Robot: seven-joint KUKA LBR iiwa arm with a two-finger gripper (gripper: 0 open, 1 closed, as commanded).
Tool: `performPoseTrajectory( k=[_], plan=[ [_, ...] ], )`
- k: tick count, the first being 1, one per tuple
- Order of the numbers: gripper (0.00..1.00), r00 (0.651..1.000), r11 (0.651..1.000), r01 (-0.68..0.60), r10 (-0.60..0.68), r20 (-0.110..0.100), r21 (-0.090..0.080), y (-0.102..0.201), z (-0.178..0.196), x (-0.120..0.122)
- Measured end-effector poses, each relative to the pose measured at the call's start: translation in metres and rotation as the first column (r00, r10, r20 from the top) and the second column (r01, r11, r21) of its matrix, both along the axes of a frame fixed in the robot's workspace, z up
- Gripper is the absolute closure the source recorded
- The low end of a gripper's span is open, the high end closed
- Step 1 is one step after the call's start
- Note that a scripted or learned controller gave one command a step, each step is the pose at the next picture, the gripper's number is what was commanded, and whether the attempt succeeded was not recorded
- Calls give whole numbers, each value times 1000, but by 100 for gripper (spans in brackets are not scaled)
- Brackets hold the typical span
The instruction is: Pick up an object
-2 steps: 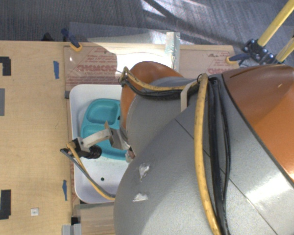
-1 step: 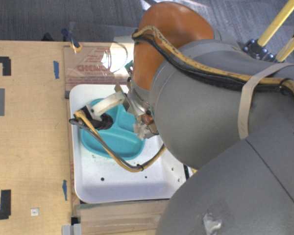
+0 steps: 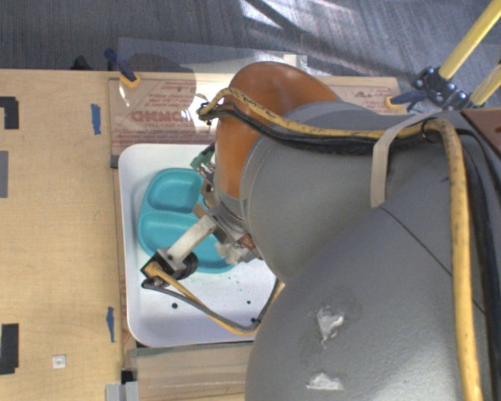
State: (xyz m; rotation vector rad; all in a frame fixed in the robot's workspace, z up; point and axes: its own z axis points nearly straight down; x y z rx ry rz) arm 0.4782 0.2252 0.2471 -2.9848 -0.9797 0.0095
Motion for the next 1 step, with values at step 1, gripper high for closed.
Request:
performPoseTrajectory(
  k=[1],
  plan=[
    [100,907,907,421,-421,5,0,-1,-36,1]
  ],
)
